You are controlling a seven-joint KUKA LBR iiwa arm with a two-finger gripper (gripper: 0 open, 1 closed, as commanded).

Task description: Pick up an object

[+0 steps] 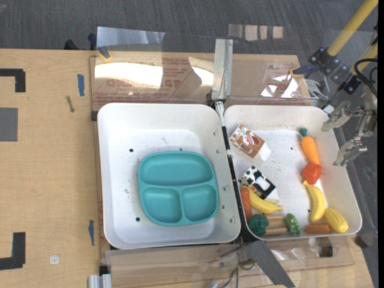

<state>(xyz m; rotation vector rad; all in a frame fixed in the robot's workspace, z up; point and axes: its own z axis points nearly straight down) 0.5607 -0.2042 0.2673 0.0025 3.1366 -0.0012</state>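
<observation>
From my station I see the tan worktop point(42, 179) carrying 2 white bins side by side. The left bin point(114, 131) holds a teal plate point(178, 186) with 3 compartments, lying flat near the bin's middle. The right bin point(282, 143) holds the toy foods. Nearest the divider, toward the far end, a small brown and white carton point(247, 141) lies tilted. Below it sits a black and white block point(258, 182), touching a yellow banana point(264, 204) that lies across the near left part. Just under that is a dark green piece point(258, 224), and beside it a smaller green broccoli-like piece point(291, 223). Further right, an orange carrot point(309, 149) with a green top points toward the far wall, a red-orange piece point(311, 173) just below it. A 2nd banana point(317, 200) curves down from there, next to a yellow corn-like piece point(336, 219) in the near right corner. The hand point(348, 140) hangs at the bin's right rim, above the wall, apart from every toy; its metal fingers point(350, 152) stand spread with nothing between them.
</observation>
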